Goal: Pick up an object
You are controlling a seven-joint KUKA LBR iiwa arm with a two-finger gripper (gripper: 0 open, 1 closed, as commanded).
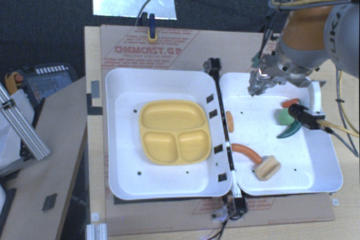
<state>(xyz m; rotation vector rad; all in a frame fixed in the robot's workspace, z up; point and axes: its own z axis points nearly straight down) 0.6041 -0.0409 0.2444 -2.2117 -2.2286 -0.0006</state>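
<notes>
Hand point(260, 85) hovers over back-left part of right bin point(320, 177); open or closed, can't tell. Nothing seen btwn fingers. Green toy point(288, 121), orange curved piece point(245, 151) & wooden block point(266, 168) lie in right bin. Yellow tray point(173, 132) in left bin point(121, 121).

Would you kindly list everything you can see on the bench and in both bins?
bench: 1, tan, under the bins
bins: 2, white, side by side
tray: 1, yellow, three compartments, in left bin
brush: 1, orange handle with wooden head, right bin, front
small orange piece: 1, right bin, by the divider
green toy: 1, right bin, right side
arm: 1, grey and orange, upper right
gripper: 1, above right bin's back
</notes>
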